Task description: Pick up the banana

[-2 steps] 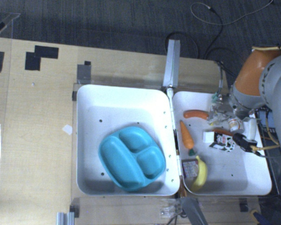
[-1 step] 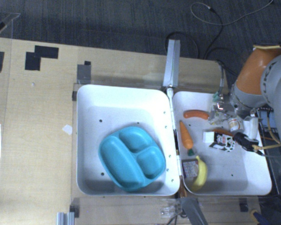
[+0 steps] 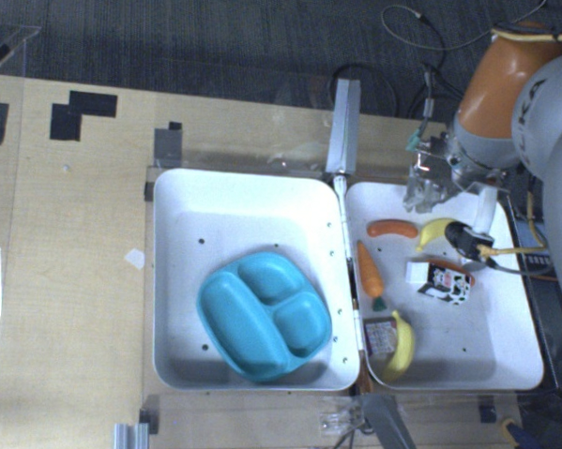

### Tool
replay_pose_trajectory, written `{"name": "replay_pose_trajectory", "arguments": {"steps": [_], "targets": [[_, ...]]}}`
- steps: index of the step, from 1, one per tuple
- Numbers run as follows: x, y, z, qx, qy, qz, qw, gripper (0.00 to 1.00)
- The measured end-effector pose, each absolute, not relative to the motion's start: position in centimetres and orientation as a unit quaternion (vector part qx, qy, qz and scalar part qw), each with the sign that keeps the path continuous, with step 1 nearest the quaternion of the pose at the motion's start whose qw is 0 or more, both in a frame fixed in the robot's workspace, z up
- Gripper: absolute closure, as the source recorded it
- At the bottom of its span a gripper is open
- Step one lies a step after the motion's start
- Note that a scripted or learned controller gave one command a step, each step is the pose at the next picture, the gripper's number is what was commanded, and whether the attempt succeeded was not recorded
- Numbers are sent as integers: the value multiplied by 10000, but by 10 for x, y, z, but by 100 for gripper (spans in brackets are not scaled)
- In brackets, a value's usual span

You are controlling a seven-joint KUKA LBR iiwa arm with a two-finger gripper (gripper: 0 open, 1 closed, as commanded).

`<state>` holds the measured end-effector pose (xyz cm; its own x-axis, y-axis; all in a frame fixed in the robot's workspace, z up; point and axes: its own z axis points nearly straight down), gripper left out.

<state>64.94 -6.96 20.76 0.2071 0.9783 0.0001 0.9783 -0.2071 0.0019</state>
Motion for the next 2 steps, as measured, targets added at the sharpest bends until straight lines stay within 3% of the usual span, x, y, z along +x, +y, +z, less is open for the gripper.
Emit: {"name": "replay_pose_trajectory", "arguments": {"steps": [1,2], "targets": [[649,-70,207,7767,6298,1,5,0],[661,-115,102,7405,6721,15,16,0]]}}
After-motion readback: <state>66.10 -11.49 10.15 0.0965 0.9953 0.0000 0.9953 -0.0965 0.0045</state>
